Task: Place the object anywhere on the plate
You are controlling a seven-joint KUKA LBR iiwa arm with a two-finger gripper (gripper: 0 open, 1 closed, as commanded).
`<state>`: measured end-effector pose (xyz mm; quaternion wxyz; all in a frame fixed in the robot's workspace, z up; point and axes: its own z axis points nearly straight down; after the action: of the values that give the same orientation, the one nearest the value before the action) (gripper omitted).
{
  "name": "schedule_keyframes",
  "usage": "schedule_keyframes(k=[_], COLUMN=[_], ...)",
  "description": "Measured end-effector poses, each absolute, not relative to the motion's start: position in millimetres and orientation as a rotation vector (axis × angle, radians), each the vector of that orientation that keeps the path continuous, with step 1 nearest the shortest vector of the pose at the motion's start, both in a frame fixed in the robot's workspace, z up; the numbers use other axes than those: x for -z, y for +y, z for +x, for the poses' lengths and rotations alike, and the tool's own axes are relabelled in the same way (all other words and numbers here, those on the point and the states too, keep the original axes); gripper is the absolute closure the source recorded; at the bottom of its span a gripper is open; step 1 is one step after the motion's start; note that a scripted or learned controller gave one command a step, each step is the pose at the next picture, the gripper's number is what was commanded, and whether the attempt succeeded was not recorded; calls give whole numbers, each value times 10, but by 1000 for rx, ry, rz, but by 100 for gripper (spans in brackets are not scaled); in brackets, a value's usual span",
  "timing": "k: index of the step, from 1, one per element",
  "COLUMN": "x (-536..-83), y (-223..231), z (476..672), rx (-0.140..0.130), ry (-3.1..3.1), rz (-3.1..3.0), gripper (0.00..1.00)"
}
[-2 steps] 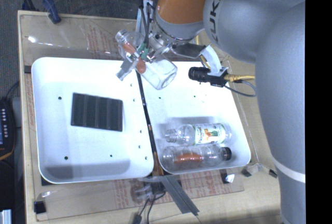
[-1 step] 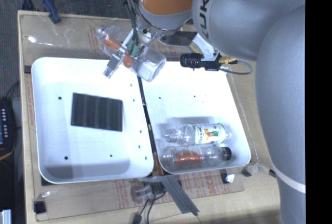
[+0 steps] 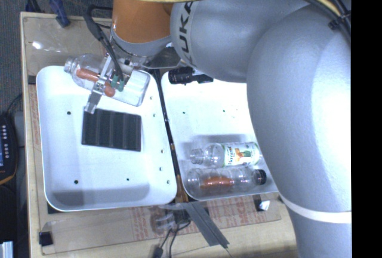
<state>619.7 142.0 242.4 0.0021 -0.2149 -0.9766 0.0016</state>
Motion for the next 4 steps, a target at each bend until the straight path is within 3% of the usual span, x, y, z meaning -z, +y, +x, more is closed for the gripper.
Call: schedule_keyframes(k=[1,2,3,4], x=[-1311,-1011,-946,-945], y=[1707,1486,1749,1747], z=[6280,6451,6449,6449], rx=[-4,-1,-34,-34], ry=[-3128,-3125,-3133,-3133], rz=[-223,297,212,211], gripper=[0,0,0,0])
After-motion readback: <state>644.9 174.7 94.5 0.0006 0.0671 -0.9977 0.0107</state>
